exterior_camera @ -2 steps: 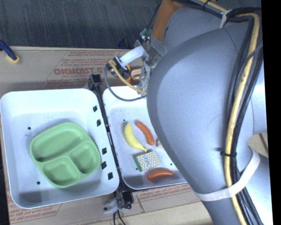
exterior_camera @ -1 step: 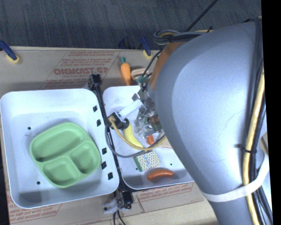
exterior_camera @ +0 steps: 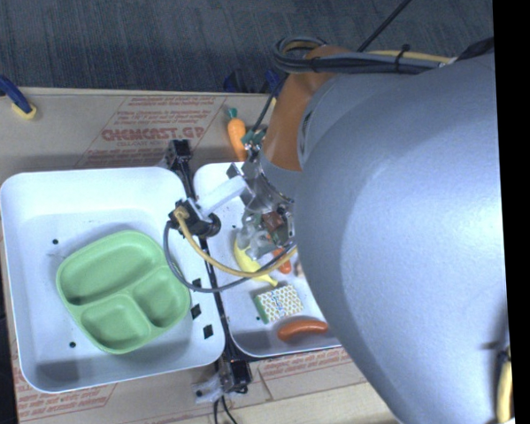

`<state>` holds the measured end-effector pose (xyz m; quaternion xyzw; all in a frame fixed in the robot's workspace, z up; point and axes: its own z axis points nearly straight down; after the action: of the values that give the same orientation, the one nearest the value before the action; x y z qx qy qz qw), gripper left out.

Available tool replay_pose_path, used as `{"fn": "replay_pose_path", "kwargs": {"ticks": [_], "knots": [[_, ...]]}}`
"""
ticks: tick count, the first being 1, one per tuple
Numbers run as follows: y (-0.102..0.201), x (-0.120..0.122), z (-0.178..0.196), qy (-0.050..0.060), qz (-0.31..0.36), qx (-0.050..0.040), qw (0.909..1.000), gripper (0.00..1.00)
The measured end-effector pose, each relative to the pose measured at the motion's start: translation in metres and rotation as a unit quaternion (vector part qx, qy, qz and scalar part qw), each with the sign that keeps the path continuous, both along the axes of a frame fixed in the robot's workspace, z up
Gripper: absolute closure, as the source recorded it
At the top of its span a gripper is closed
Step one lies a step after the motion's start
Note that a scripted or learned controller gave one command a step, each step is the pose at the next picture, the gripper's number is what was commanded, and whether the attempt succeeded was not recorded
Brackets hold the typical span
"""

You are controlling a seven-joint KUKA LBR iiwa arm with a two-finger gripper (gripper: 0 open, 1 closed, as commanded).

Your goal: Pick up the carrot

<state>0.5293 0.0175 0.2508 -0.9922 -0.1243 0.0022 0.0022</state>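
Note:
The carrot [exterior_camera: 235,135], orange with a small green top, lies on the cardboard just beyond the far rim of the right bin [exterior_camera: 212,177]. My gripper [exterior_camera: 262,232] hangs low over the far part of the right bin, above a yellow banana [exterior_camera: 249,262]. The carrot is apart from the gripper, further back and slightly left of it. The big grey arm hides most of the right bin.
A green divided plate [exterior_camera: 121,288] lies in the left bin [exterior_camera: 21,202]. Near the right bin's front are a patterned green-and-white block [exterior_camera: 279,301] and a red-orange sausage [exterior_camera: 302,329]. A small orange piece [exterior_camera: 286,268] shows beside the banana.

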Motion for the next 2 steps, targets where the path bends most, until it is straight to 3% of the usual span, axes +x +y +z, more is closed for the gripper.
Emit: {"fn": "replay_pose_path", "kwargs": {"ticks": [1,2], "knots": [[0.157,-0.001,-0.022,0.000,0.027,-0.0012,0.9996,1.00],[0.128,0.066,-0.006,-0.001,-0.010,-0.0020,1.0000,1.00]]}}
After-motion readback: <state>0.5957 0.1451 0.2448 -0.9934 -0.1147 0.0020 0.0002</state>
